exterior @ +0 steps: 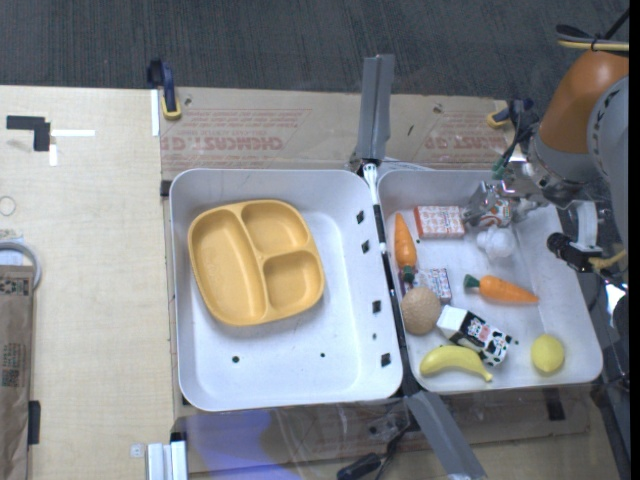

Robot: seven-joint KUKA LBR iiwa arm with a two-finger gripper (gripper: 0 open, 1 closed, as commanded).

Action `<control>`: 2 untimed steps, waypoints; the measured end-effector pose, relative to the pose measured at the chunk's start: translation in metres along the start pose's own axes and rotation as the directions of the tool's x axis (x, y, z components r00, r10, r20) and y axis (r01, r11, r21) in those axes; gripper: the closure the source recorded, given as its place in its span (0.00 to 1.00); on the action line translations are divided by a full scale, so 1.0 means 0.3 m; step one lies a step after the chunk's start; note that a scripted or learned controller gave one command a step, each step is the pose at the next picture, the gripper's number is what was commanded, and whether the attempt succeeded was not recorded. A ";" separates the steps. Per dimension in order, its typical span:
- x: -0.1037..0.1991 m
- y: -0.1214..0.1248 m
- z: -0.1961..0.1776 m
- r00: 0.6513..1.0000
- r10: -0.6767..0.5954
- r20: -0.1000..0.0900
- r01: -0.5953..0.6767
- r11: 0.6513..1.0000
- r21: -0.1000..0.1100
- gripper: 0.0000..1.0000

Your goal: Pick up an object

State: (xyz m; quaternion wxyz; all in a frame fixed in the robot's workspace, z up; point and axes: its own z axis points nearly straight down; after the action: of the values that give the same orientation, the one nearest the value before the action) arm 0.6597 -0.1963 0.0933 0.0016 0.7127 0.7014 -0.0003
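Pale wooden bench under two white bins (pixel 200 368), yellow divided plate (pixel 256 261) in the left one. Gripper (pixel 492 211) low at twelve o'clock of the right bin, just above a pale whitish object (pixel 495 242), rounded, blurry; grip state impossible to tell. Could slip off that curve, or bump the neighbouring red-and-white box (pixel 439 221).

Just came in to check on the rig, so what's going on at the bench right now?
The grey arm reaches in from the right, its gripper low over the back of the right bin, close above a small white object beside a printed box. I can't tell whether it grips anything. Two carrots, a banana, a lemon, a tan ball and a cow-patterned carton lie loose in that bin. The left bin holds a yellow divided plate.
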 end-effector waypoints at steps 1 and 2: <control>-0.006 0.000 -0.001 0.994 0.111 -0.001 -0.111 0.994 0.000 0.00; -0.005 0.003 -0.037 0.994 0.107 0.001 -0.107 0.994 -0.002 1.00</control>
State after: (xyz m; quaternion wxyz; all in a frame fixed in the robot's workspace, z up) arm 0.6607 -0.1978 0.1045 0.0025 0.7493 0.6622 0.0002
